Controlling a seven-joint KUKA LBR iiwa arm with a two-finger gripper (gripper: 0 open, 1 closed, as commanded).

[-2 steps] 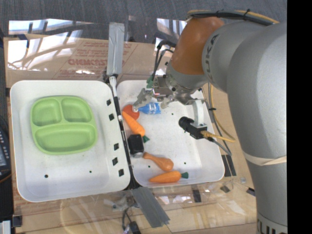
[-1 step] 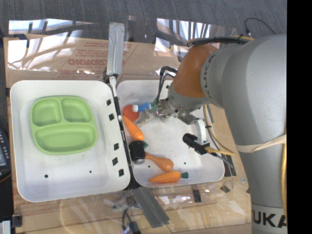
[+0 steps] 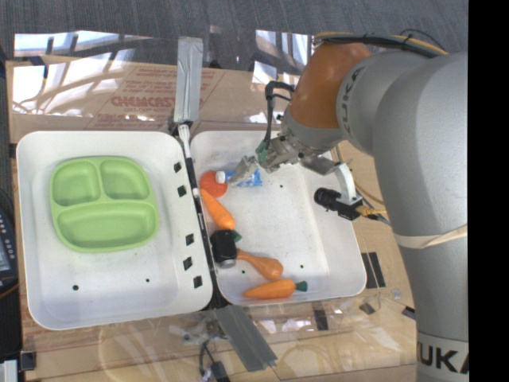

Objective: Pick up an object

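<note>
The right bin [image 3: 318,237] holds several toys. A small blue and white object [image 3: 250,179] lies near its back left corner, and my gripper [image 3: 253,164] hovers right over it, reaching down from the grey arm with the orange band [image 3: 330,86]. I cannot see whether the gripper touches it. Beside it sits a round orange piece with a white cap [image 3: 213,181]. An orange carrot [image 3: 219,210] lies along the left wall. A black object [image 3: 223,247] joins an orange piece [image 3: 262,265]. A carrot with a green top [image 3: 272,290] lies at the front.
A green divided plate [image 3: 103,204] rests in the left bin [image 3: 48,293]. A black knob on the arm [image 3: 330,200] hangs over the right bin's right side. Cardboard and tape [image 3: 189,78] lie behind the bins.
</note>
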